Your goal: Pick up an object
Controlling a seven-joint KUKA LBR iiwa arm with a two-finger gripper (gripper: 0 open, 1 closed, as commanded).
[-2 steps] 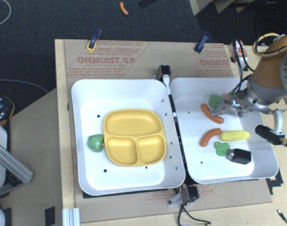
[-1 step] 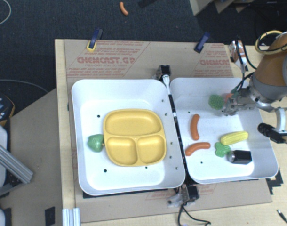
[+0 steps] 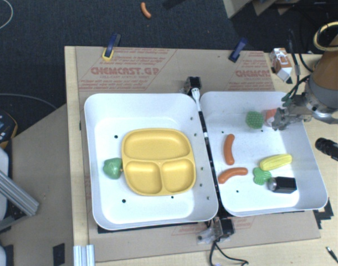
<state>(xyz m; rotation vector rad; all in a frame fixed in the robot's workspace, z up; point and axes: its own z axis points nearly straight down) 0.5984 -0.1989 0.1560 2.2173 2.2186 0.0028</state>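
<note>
Firstly, lettering: "CHEMCAST" printed in red on the brown board (image 3: 158,65) under both bins, once behind each bin, the rest of each line too faint to read.

Surface: brown board lying on a pale worktop (image 3: 58,148); dark carpeted floor (image 3: 75,15) beyond at 12 o'clock, with a small orange item (image 3: 146,9) lying loose on it. Blue clamps (image 3: 110,46) at the board's far edge.

Left bin (image 3: 100,107): yellow compartment tray (image 3: 157,160) at centre; green toy vegetable (image 3: 112,167) touching the tray's 9 o'clock side.

Right bin (image 3: 302,195): two orange sausages, one upright (image 3: 229,148), one slanted (image 3: 232,174) just below it; yellow corn cob (image 3: 276,161); small green piece (image 3: 261,175) touching the cob's lower end; black block (image 3: 283,184) at 5 o'clock of the cob.

Task item: green ball-shaped toy (image 3: 254,119) with a red part, at the right bin's 12 o'clock end.

Hand (image 3: 278,121): low over the right bin, just at 3 o'clock of the green toy; finger spread cannot be told, contact with the toy cannot be told.
</note>
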